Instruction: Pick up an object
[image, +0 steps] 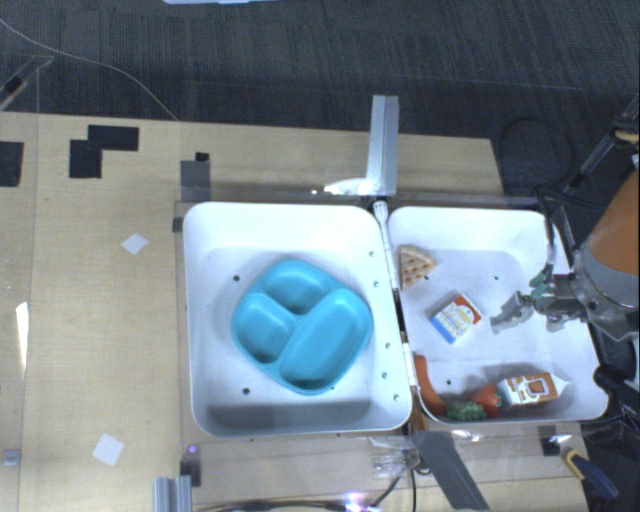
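While end effector (512, 312) hovers mid-bin | small carton (456, 318) just beside

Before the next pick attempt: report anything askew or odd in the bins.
The orange carton lies tipped on its side near the right bin's front edge, and the carrot is wedged against the front-left wall. Nothing looks spilled or damaged.

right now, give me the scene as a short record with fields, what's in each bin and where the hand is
left bin: blue divided plate
right bin: waffle piece, small white carton, orange juice carton, carrot, green sprig
hand: over the right bin, right of the small white carton
held: nothing seen between the fingers
arm: enters from the right
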